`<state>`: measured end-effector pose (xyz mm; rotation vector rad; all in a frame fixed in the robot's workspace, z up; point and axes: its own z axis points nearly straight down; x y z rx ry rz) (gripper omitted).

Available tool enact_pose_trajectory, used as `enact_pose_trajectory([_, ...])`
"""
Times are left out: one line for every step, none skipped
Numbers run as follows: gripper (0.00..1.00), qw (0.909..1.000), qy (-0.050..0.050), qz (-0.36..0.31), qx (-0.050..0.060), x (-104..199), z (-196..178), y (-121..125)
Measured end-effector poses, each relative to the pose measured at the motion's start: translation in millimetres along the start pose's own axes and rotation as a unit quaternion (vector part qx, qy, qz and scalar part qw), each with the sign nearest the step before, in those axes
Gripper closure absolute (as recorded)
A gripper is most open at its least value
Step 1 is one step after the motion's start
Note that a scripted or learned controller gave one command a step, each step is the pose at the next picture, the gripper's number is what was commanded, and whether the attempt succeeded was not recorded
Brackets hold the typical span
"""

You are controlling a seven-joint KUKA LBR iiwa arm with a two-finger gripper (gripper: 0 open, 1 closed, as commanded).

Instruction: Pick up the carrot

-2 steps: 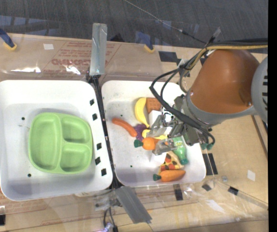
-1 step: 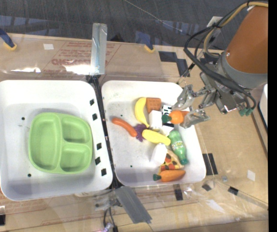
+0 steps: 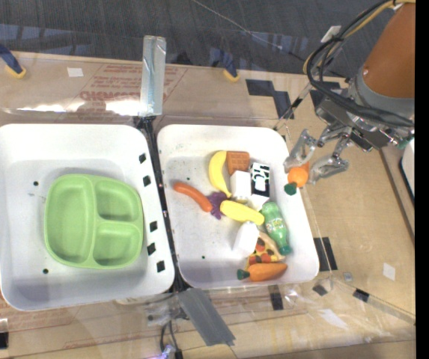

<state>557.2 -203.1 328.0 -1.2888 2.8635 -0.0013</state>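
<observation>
already the gripper (image 3: 313,160) is hanging over the right rim of the right bin (image 3: 199,137), its two metal fingers standing apart on either side of a small orange piece with a green tip (image 3: 296,177) that is sitting just below them; whether the fingers are actually touching it cannot be told, so it is not counted as held. the plain carrot (image 3: 265,271), orange with a green stub, is lying at the near edge of the same bin, just beside a pizza slice (image 3: 262,256). the risk here looks like a slip: the orange piece is small and rounded, likely smooth hard plastic, and open fingers are giving it nothing to bear against, so it could be dropping back over the rim or onto the bench (image 3: 364,230). the tapered carrot in the bin would be pinching out of a grip near its thin end too. around it, glossy toy foods are crowding together: two curved yellow bananas (image 3: 218,172), a green bottle (image 3: 275,226), a thin red chili (image 3: 192,194), white blocks (image 3: 245,236). the left bin (image 3: 19,155) is holding a matte green divided plate (image 3: 93,221).
</observation>
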Motion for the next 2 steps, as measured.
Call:
enact_pose_trajectory([1.00, 0.9905, 0.001, -0.138, -0.002, 29.0, 63.9, 26.3])
enact_pose_trajectory([1.00, 0.9720, 0.000, -0.235, -0.003, 33.0, 94.4, 78.3])
